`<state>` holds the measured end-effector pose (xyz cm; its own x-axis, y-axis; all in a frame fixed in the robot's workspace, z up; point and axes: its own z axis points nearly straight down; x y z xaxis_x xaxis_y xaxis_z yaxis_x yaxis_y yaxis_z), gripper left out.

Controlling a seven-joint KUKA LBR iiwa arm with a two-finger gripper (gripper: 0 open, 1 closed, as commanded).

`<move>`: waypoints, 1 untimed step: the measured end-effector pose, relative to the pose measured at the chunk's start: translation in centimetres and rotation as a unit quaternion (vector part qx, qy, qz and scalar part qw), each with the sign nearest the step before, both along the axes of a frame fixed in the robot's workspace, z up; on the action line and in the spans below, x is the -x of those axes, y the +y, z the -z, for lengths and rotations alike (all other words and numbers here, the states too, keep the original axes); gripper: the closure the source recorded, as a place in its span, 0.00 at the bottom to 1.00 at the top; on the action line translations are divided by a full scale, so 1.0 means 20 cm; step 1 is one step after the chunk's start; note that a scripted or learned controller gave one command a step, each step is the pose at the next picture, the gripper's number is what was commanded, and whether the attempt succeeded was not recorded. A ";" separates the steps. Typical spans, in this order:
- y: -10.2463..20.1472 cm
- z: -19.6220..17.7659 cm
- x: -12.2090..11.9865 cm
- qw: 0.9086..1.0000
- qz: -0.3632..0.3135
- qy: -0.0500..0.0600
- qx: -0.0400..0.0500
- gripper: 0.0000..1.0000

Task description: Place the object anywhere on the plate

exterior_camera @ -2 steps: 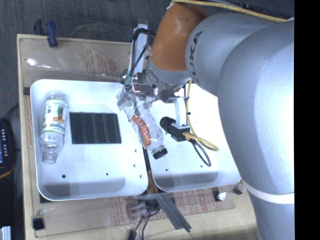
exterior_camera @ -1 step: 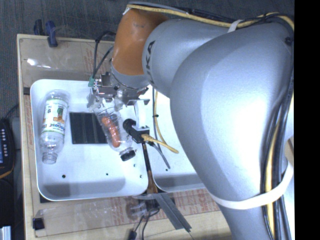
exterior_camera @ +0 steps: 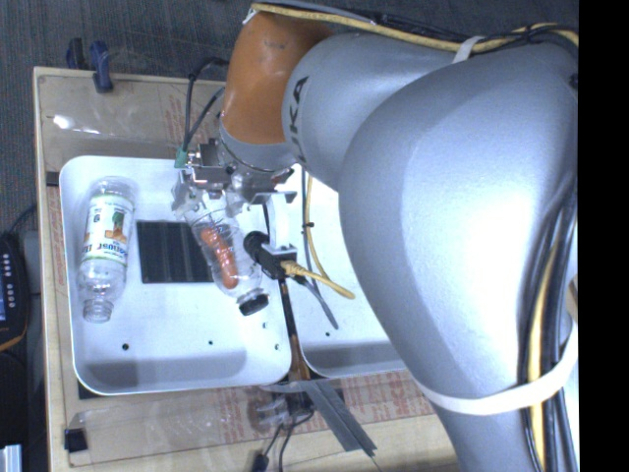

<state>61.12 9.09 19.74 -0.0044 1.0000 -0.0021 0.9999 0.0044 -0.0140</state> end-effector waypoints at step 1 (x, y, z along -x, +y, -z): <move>0.12 0.06 0.00 1.000 0.016 -0.003 0.000 1.00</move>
<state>61.07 11.56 18.46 0.0282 0.9996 -0.0018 0.9996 -0.0282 -0.0078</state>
